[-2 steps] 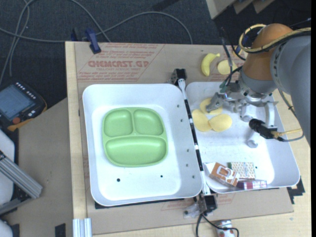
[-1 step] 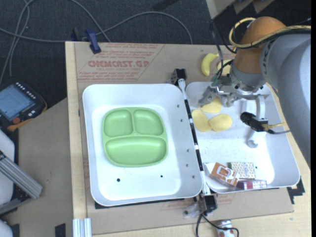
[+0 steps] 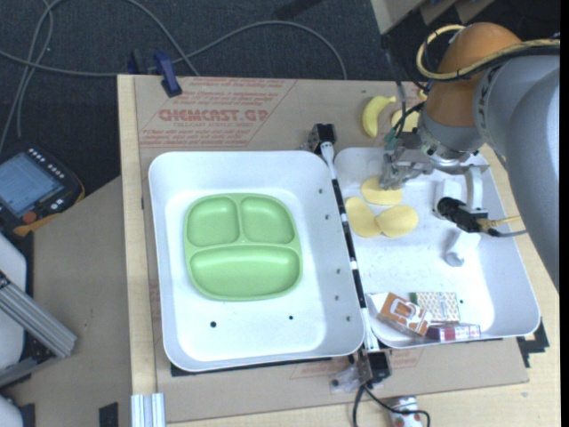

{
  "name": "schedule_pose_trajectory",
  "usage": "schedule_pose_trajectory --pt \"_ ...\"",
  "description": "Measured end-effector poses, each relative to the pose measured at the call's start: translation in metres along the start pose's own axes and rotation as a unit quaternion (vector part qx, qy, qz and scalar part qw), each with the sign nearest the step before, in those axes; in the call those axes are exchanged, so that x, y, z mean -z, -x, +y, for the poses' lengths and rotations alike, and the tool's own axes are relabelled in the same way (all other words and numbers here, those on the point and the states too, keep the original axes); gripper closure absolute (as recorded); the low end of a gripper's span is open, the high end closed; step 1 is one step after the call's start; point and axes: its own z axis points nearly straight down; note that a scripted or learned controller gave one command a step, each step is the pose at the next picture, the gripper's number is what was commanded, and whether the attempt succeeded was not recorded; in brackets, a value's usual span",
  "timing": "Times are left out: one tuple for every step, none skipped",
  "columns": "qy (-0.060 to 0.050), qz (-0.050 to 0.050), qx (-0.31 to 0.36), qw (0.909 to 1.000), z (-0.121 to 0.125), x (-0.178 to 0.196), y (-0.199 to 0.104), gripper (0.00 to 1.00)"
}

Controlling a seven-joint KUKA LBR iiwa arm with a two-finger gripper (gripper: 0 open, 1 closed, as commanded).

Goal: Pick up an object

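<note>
My gripper (image 3: 389, 176) hangs low over the far left part of the right bin (image 3: 502, 278), its tip right at a flat yellow piece (image 3: 382, 194). Whether it touches or holds that piece is not visible. Two more yellow pieces lie just in front of it, one pale and flat (image 3: 359, 215), one rounder (image 3: 397, 221). Near the bin's front edge lie an orange and white packet (image 3: 402, 313), a patterned packet (image 3: 438, 305) and a dark red bar (image 3: 454, 332). A small grey thing (image 3: 454, 258) lies mid-bin.
The left bin (image 3: 169, 265) holds a green divided plate (image 3: 242, 245). A yellow banana-like thing (image 3: 377, 114) lies on the bench behind the right bin. A black clip (image 3: 322, 136) sits at the bins' shared far corner. The arm fills the far right.
</note>
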Motion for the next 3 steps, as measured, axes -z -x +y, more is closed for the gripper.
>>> schedule_pose_trajectory --pt "0.0 0.0 0.0 1.0 0.0 0.0 0.0 0.0" --pt "-0.001 0.001 -0.001 1.0 -0.001 -0.014 -0.001 0.0" --pt "0.0 0.001 -0.001 1.0 0.0 -0.002 -0.001 1.0"
